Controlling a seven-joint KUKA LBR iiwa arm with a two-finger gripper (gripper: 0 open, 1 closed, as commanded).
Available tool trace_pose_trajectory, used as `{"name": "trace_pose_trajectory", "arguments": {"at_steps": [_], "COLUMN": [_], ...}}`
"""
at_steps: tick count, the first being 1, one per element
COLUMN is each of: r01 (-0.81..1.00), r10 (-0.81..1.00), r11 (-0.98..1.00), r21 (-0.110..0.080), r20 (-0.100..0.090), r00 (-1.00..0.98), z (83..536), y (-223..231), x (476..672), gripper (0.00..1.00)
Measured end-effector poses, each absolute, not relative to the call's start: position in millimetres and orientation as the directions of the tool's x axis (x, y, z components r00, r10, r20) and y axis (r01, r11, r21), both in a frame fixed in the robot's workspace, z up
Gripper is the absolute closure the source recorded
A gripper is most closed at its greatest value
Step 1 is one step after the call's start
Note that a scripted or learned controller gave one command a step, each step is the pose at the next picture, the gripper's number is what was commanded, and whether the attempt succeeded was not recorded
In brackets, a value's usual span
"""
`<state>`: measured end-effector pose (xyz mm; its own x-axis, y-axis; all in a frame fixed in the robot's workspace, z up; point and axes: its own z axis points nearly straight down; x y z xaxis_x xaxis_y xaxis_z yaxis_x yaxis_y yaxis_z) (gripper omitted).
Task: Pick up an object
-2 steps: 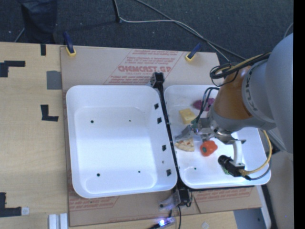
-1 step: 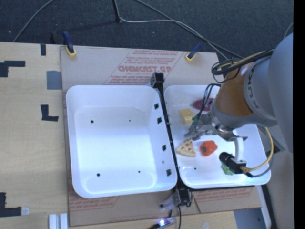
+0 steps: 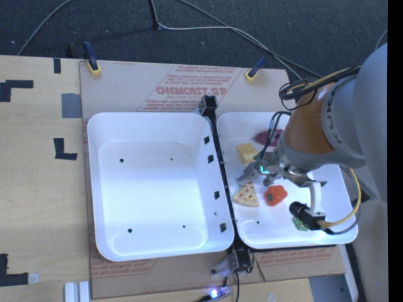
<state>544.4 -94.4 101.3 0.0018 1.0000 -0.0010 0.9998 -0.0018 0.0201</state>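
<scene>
The right bin (image 3: pixel 283 234) holds a pale yellow cheese block (image 3: pixel 246 152), a pizza slice (image 3: pixel 247 195), a red pepper-like piece (image 3: pixel 274 195), a purple item (image 3: pixel 263 136) partly hidden by the arm, and a dark green item (image 3: pixel 301 223) near the front. My gripper (image 3: pixel 257 170) hangs low in this bin between the cheese block and the pizza slice, its tips close above the pizza slice. Nothing shows between the fingers.
The left bin (image 3: pixel 151 187) stands beside the right one, divided by a black-clipped rim (image 3: pixel 217 168). The arm's grey and orange wrist (image 3: pixel 315 131) covers the right bin's back right. A yellow cable (image 3: pixel 343 222) loops over its front right corner.
</scene>
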Motion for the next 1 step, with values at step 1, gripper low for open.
{"name": "trace_pose_trajectory", "arguments": {"at_steps": [1], "r01": [1.0], "r10": [1.0], "r11": [0.0], "r21": [-0.003], "r20": [0.0], "r00": [0.0], "z": [84.2], "y": [-96.8], "x": [564.0], "gripper": [0.0]}}
